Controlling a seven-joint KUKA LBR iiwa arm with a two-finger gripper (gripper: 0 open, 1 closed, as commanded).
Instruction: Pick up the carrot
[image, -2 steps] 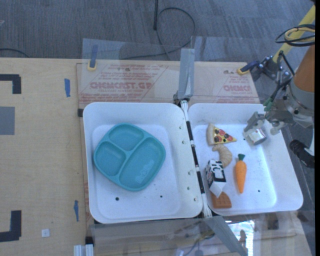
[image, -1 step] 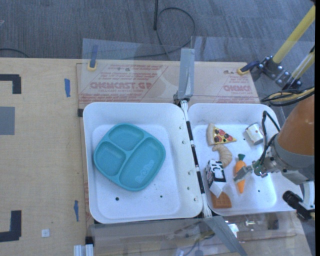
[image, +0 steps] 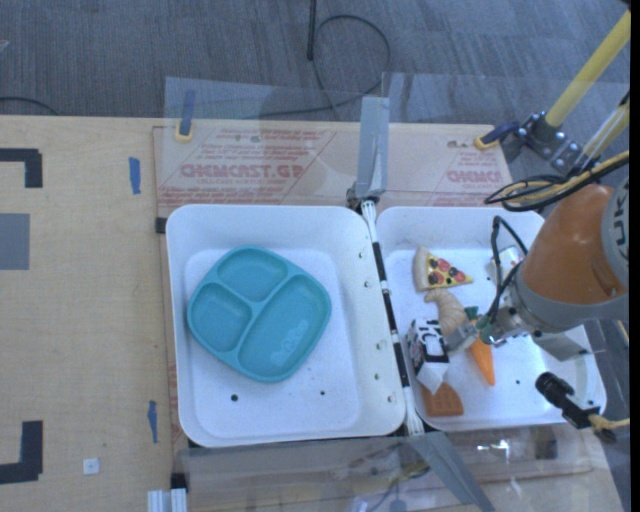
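Teal plate (image: 259, 313) sits in the left bin (image: 200, 240); the carrot (image: 483, 362) lies in the right bin (image: 585, 385), just under the gripper (image: 478, 335). I can't tell how the jaws stand. It looks small, orange, tapered; I'd straddle its narrow width and clear the pizza slice (image: 441, 270) nearby.

Teal on the divided plate (image: 260, 313), plain, set against the speckled white of the left bin (image: 190, 235). Bright orange on the carrot (image: 484, 363). Yellow with red dots on the pizza slice (image: 439, 270). Black and white on the small box (image: 429, 345). Orange band over grey on the arm (image: 570, 262). Pale wood for the counter (image: 80, 300), marked with blue tape bits (image: 134, 175).
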